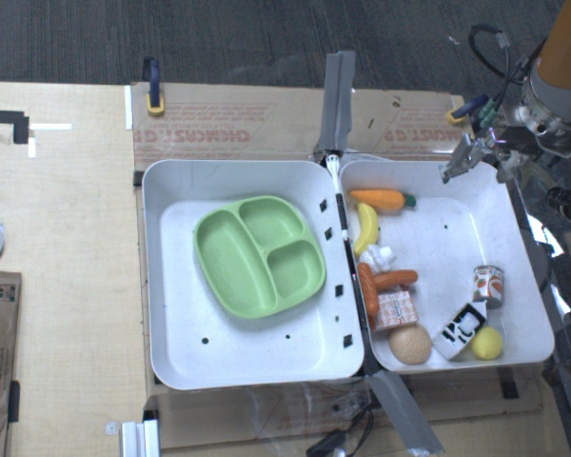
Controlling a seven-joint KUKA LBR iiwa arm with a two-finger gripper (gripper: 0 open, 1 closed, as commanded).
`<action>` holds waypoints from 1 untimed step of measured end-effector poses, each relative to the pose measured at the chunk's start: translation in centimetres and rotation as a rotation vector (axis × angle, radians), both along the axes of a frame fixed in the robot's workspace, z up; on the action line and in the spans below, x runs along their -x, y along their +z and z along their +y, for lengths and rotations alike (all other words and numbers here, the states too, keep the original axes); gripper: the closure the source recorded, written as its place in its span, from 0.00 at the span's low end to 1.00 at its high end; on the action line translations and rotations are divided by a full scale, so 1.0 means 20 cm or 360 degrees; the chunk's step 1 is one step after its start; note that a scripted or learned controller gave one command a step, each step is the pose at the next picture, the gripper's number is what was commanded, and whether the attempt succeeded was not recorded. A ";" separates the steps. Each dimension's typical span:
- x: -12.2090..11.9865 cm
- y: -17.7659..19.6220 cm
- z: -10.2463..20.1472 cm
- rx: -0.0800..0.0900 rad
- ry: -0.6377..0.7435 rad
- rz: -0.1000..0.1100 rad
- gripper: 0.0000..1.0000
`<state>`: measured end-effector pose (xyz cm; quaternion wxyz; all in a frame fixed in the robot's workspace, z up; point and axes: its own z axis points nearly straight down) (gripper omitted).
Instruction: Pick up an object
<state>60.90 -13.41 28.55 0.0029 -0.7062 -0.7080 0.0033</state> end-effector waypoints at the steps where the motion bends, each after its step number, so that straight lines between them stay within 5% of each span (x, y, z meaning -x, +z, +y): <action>1: -0.20 -0.55 0.14 -0.0002 0.0244 -0.0001 0.00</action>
